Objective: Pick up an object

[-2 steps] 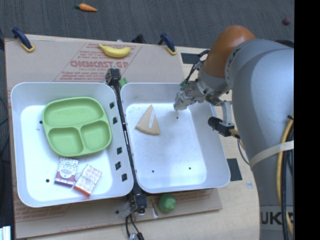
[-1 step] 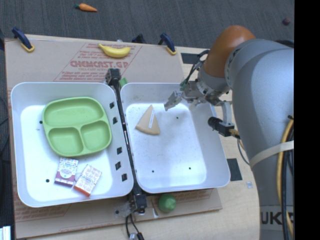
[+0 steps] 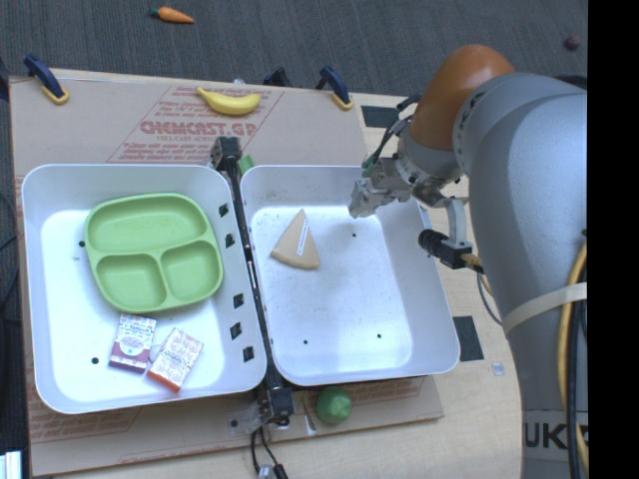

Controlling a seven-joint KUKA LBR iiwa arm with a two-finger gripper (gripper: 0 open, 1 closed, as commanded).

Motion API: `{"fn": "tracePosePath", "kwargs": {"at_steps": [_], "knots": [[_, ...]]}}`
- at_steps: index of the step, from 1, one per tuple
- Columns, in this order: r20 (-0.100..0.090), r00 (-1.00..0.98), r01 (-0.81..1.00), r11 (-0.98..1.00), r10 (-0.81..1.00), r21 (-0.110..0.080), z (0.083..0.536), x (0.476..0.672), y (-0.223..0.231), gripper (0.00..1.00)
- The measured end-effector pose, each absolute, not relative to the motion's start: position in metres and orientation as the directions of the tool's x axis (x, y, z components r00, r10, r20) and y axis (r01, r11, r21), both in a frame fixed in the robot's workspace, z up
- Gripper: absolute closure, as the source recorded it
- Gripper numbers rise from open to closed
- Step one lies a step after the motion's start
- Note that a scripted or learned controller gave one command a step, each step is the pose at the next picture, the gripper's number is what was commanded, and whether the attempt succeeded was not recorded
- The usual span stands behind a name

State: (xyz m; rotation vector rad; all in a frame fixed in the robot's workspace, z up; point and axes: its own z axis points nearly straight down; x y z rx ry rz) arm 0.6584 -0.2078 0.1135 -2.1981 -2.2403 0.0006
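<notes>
Nearest my camera, a green ball (image 3: pixel 334 404) sat on the counter's (image 3: pixel 399 108) front edge, just outside the right bin (image 3: pixel 344 357). In that bin I saw the cheese wedge (image 3: pixel 297 241), lying in the bin's rear left part, its long axis running front to back with a slight lean, the narrow tip pointing away from me toward the bin's far wall and the broad rind end toward me. The end effector (image 3: pixel 361 203) hung near the right bin's far wall, to the right of the wedge and apart from it; I could not tell how it was set, and nothing showed in it.

The left bin (image 3: pixel 50 367) held a green divided plate (image 3: pixel 153 247) and two small cartons (image 3: pixel 157 351) side by side near its front. Behind the bins, cardboard (image 3: pixel 120 118) carried red print that I read as "CHEMCAST", with a banana (image 3: pixel 229 99) above it. An orange carrot (image 3: pixel 174 14) lay on the floor beyond.
</notes>
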Motion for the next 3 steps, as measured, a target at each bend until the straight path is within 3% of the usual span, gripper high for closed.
{"fn": "tracePosePath", "kwargs": {"at_steps": [1,2,3], "knots": [[0.002,-0.021,1.0,0.021,1.0,-0.003,0.113,0.658,-0.207,0.0],[0.0,-0.006,1.0,0.006,1.0,-0.005,0.091,0.557,-0.211,0.0],[0.001,-0.005,1.0,0.005,1.0,-0.003,0.091,0.511,-0.188,0.0]]}}
